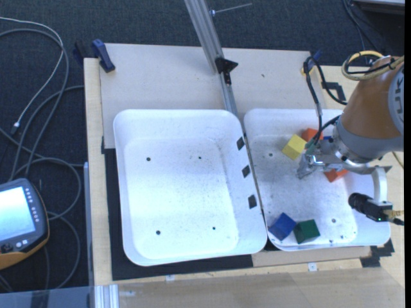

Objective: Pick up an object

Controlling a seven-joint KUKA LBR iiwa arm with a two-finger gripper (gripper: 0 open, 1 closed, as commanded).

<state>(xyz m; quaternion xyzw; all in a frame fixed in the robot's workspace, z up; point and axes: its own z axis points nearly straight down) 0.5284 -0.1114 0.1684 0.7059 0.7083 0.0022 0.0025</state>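
Observation:
In the right bin (334, 239), my gripper (307, 167) hangs low over the floor near the middle. A yellow block (294, 147) lies just up and left of it, close to its tip. An orange block (311, 134) peeks out behind the yellow one. Another orange piece (335, 174) shows beneath the wrist, partly hidden by the arm. At the bin's front edge a blue block (282, 226) and a green block (307, 230) sit side by side, well apart from the gripper.
The left bin (128, 133) stands beside the right one, with black clips (246, 171) along the shared wall. A slanted metal pole (205, 24) rises behind the bins. Cables (314, 88) run down from the back right toward the wrist.

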